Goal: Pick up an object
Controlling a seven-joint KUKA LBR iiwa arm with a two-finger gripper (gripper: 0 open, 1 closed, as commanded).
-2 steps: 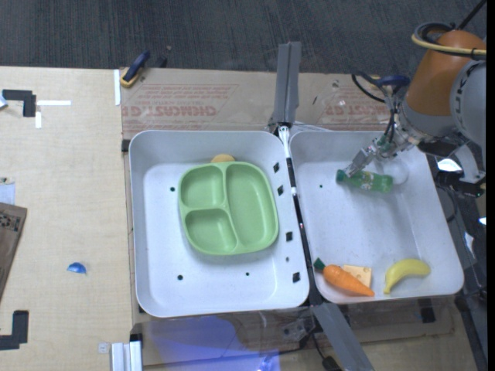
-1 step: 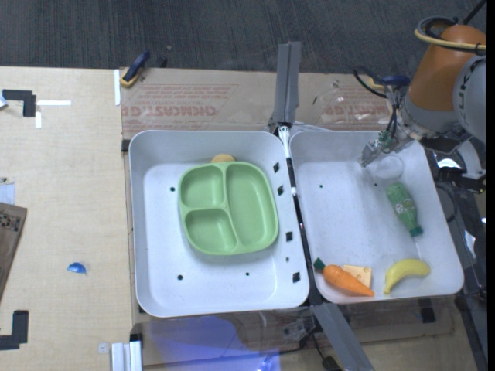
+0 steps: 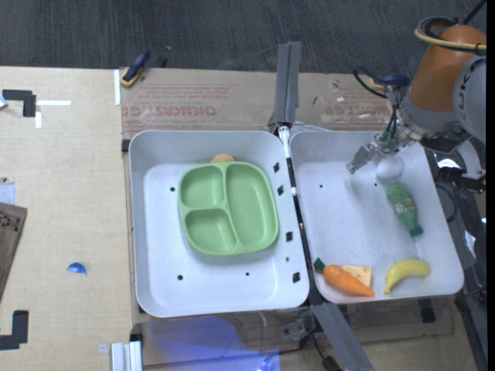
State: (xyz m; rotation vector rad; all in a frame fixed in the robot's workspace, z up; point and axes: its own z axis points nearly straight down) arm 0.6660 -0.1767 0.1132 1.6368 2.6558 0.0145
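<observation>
My gripper (image 3: 373,162) hangs over the back of the right bin (image 3: 340,207), open, with nothing between its fingers. A green bottle (image 3: 403,207) lies just in front of it and to the right, its upper end close to the right finger. Along that bin's front edge lie a yellow banana (image 3: 406,273), an orange carrot (image 3: 348,280) and a pale yellow cheese wedge (image 3: 360,272) that touches the carrot. In the left bin (image 3: 155,230) sits a green divided plate (image 3: 229,207), and a small yellow object (image 3: 223,158) peeks out from behind its far rim.
A grey divider bar (image 3: 288,83) runs back from the seam between the bins. The arm's orange band (image 3: 445,60) rises at the right. On the bench at the left lie a small blue piece (image 3: 76,268) and black brackets (image 3: 22,99).
</observation>
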